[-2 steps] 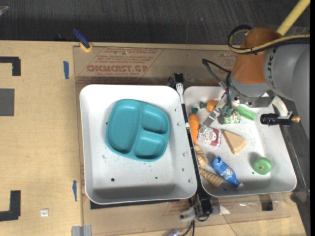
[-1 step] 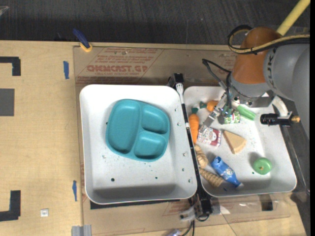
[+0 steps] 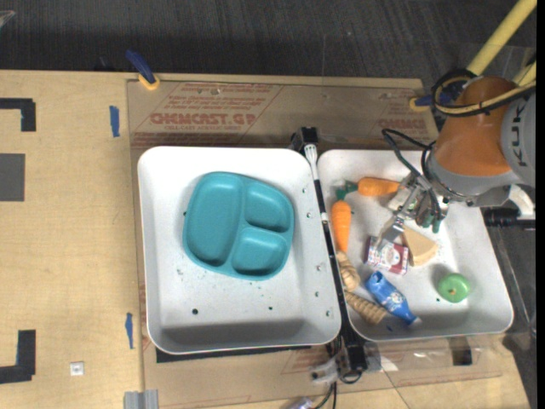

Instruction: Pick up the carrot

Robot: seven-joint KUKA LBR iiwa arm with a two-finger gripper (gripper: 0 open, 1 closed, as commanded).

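Two carrots (image 3: 341, 224) lie in the right bin (image 3: 498, 292), one by its left wall and another (image 3: 378, 187) near the top edge, while the gripper (image 3: 410, 209) hangs among the clutter, its grip impossible to tell from here.

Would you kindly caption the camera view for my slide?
Gripper over right bin near two carrots; teal tray in left bin.

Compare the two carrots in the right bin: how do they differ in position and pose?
The left carrot lies by the bin's left wall, pointing along it, with its green end up; the upper carrot lies crosswise near the far wall, close to the gripper. The left carrot looks fully exposed; the upper carrot's right end meets the gripper. Both are orange and lie flat.
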